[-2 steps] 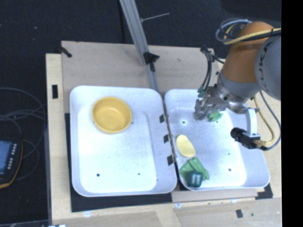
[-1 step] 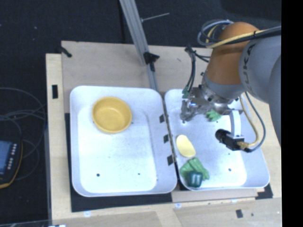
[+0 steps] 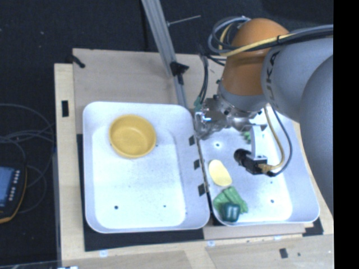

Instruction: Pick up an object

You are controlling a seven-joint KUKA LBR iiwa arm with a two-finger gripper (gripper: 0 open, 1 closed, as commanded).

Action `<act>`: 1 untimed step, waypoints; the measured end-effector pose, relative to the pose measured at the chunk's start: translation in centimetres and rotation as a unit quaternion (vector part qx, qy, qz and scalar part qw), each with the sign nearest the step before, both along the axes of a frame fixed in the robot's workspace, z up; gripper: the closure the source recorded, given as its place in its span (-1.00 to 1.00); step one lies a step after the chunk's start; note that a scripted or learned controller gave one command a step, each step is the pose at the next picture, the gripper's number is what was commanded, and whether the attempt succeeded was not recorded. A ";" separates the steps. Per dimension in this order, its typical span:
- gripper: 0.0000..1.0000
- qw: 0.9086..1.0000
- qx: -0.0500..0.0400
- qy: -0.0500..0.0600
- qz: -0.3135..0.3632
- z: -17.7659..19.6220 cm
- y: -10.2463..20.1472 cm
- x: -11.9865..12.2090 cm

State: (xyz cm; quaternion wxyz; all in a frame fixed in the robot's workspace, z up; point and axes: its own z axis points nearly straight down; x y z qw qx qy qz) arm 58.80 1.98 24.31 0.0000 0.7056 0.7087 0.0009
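So the arm (image 3: 263,66) is hunched over the right bin (image 3: 280,206), with the gripper (image 3: 205,122) down near that bin's upper left corner, and honestly I can't tell whether it's gripping anything. A yellow piece (image 3: 220,174) lies a little below the gripper, and a green toy (image 3: 230,202) lies just past that, almost touching it, near the bin's front edge. The yellow bowl (image 3: 133,135) sits upright in the left bin (image 3: 140,206), well off to the gripper's left.

place: robot lab | signs: wooden bench (image 3: 129,72), two white bins (image 3: 95,167), cabled arm (image 3: 291,77), pendant (image 3: 8,189)
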 end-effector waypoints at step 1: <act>1.00 1.000 0.000 0.000 0.000 0.8 5.7 0.2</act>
